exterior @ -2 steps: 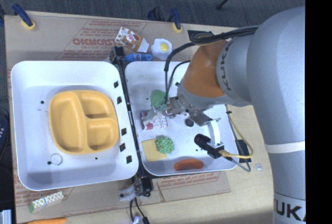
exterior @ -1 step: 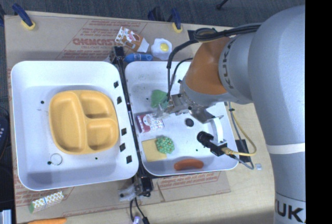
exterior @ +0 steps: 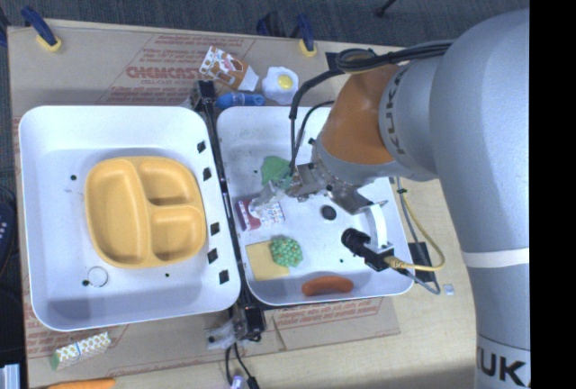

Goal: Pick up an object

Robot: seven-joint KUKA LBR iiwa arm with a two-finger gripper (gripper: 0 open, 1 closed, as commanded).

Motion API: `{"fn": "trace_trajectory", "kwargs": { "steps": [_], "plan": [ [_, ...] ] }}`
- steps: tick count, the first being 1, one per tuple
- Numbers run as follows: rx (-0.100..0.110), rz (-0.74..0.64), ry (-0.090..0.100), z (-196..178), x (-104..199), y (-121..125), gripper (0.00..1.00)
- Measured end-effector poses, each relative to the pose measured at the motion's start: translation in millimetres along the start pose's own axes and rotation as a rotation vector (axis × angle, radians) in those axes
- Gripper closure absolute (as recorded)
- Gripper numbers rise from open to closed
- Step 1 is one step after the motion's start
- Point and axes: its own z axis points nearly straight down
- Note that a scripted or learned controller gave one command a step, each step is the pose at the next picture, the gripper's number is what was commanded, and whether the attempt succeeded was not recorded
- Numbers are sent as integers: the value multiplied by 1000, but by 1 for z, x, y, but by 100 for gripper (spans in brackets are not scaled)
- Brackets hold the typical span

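- White plastic bins sit side by side on a cardboard-covered counter (exterior: 162,63); the left bin (exterior: 36,198) holds a yellow plastic tray (exterior: 144,207) with three compartments, lying flat near its middle.
- The right bin (exterior: 243,131) holds the loose items, and the grey arm with its orange band (exterior: 360,122) reaches over it from the right, covering much of its far and right side.
- The gripper (exterior: 286,185) is low over the middle of the right bin, pointing toward the wall shared with the left bin.
- Whether the jaws are apart or together cannot be told; their tips are lost among the clutter beneath them.
- A crumpled clear wrapper with red print (exterior: 261,212) lies just beside the gripper's tip, possibly touching it.
- A green soft object (exterior: 274,168) lies just beyond the gripper, partly hidden by it.
- A pale yellow flat square (exterior: 261,261) lies toward the near wall, with a bumpy green ball (exterior: 286,250) resting on its right edge.
- An orange sausage-shaped item (exterior: 328,285) lies along the near wall of the right bin, well apart from the gripper.
- Beyond the bins on the counter are a small printed carton (exterior: 219,65), a blue object (exterior: 241,99) and a white and yellow item (exterior: 281,83).
- A patterned packet (exterior: 81,348) lies on the counter just in front of the left bin.
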Motion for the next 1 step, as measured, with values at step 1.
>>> {"fn": "trace_trajectory", "kwargs": {
  "steps": [1],
  "plan": [
    [5, 153, 5, 11, -1, 47, 0]
  ]
}}
